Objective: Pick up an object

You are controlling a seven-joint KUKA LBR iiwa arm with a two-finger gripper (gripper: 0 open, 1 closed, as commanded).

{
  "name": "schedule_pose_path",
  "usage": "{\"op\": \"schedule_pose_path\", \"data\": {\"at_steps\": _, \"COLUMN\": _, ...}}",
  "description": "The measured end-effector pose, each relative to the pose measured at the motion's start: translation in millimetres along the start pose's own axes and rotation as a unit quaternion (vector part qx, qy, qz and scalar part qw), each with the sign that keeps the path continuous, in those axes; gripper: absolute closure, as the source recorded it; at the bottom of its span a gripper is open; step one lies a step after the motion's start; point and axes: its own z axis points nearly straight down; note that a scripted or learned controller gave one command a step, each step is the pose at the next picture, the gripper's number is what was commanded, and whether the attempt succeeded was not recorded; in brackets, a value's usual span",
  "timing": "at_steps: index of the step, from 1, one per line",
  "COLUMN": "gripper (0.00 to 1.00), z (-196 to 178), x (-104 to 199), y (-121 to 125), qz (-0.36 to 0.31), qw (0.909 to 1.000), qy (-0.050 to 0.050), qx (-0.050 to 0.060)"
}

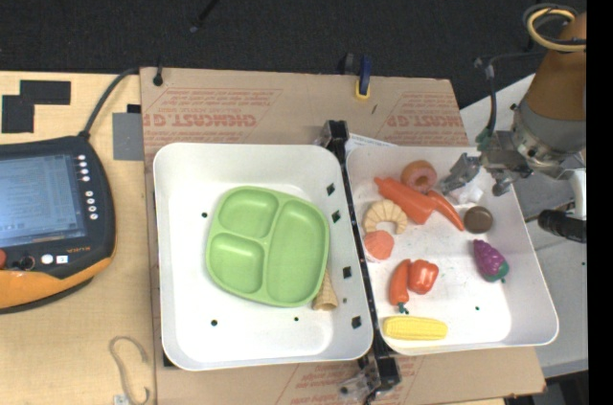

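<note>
Two white bins side by side. Left bin (182, 202): one green divided plate (268, 245) at centre, one cone (327, 294) near its right wall. Right bin (536, 317): one carrot (419, 200), donut (419, 174), croissant (386, 217), pink disc (379, 245), red pepper (421, 276), chili (398, 284), corn cob (415, 328), purple grapes (490, 259), brown ball (477, 219). Gripper (476, 171) over the right bin's far right corner, fingers spread, grasping nothing.

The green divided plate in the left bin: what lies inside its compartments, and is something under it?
The green divided plate has three compartments, and nothing lies in them. An ice cream cone leans at its lower right edge. Whatever is beneath the plate is covered.
</note>
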Motion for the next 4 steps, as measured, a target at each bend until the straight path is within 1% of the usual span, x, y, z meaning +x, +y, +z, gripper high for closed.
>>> {"op": "schedule_pose_path", "data": {"at_steps": 1, "gripper": 0.00, "z": -8, "x": 0, "y": 3, "qz": -0.001, "qw": 1.0000, "qy": -0.001, "qx": -0.007}}
{"op": "schedule_pose_path", "data": {"at_steps": 2, "gripper": 0.00, "z": 39, "x": 0, "y": -5, "qz": -0.001, "qw": 1.0000, "qy": -0.001, "qx": -0.004}}
{"op": "schedule_pose_path", "data": {"at_steps": 3, "gripper": 0.00, "z": 74, "x": -3, "y": 5, "qz": -0.002, "qw": 0.9999, "qy": -0.001, "qx": -0.015}}
{"op": "schedule_pose_path", "data": {"at_steps": 4, "gripper": 0.00, "z": 76, "x": -6, "y": 7, "qz": -0.001, "qw": 0.9998, "qy": -0.006, "qx": -0.018}}
